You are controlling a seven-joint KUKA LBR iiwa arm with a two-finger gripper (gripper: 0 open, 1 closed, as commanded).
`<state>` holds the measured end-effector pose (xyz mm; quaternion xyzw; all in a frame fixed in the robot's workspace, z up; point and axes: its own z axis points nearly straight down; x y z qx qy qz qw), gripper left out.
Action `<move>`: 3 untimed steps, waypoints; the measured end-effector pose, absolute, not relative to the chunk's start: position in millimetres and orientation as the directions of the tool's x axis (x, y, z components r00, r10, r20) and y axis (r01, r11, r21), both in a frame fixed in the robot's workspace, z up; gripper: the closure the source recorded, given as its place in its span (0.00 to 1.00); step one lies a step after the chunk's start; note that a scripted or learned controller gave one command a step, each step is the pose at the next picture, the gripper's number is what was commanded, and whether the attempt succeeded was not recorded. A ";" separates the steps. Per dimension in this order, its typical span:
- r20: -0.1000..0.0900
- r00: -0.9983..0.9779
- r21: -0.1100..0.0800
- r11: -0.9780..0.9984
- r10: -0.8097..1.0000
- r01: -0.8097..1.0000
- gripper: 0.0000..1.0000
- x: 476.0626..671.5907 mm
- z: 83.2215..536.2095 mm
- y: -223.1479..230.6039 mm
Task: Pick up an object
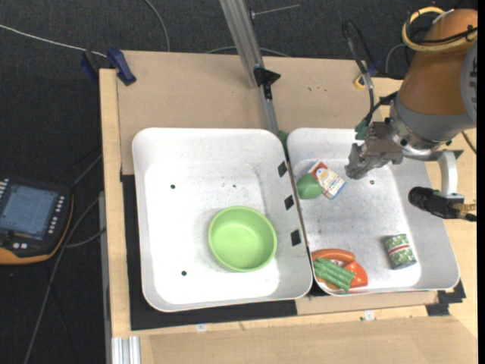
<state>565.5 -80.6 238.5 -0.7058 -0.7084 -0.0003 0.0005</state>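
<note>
We see the pincer (362, 163) hanging over the right bin (424, 203), near its upper middle, just right of a small white packet (328, 180) that leans against a green ball-like object (308, 187). Whether the pincer is wide or narrow we cannot tell. Nothing visible sits in its grip. Lower in that bin lie an orange and green toy (339, 271) and a small green can (399, 251). The left bin (163, 165) holds a green bowl (242, 238).
</note>
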 end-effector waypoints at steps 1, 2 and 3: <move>0.001 -0.004 0.001 0.004 1.000 1.000 1.00 577.6 246.8 -35.2; 0.001 -0.005 -0.001 0.005 1.000 1.000 1.00 591.4 236.9 23.4; 0.001 -0.004 0.000 0.004 1.000 1.000 1.00 597.4 231.4 68.2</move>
